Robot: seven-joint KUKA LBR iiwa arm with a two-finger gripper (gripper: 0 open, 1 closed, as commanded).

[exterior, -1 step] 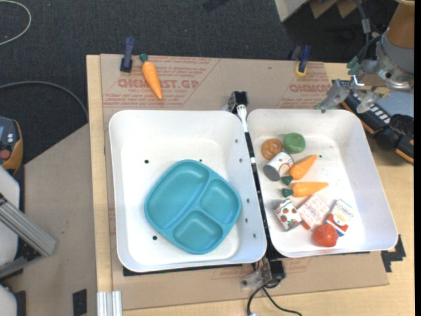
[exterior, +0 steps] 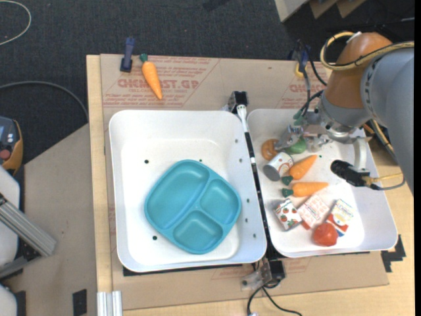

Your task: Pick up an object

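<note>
Camera view, cardboard-topped bench (exterior: 197,78) on dark carpet (exterior: 66,18), stray carrot (exterior: 152,79) on cardboard, pincer (exterior: 304,139) state unclear.

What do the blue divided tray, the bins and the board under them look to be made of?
Blue divided tray: likely moulded plastic, matte, going by its uniform colour and rounded compartment walls. Left bin and right bin: probably thin white plastic with a slight sheen, edges smoothly curved. Board: seemingly cardboard, flat brown with faded red printed lettering.

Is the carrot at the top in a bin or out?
Out. The carrot lies on the cardboard above the left bin, apart from its rim.
</note>
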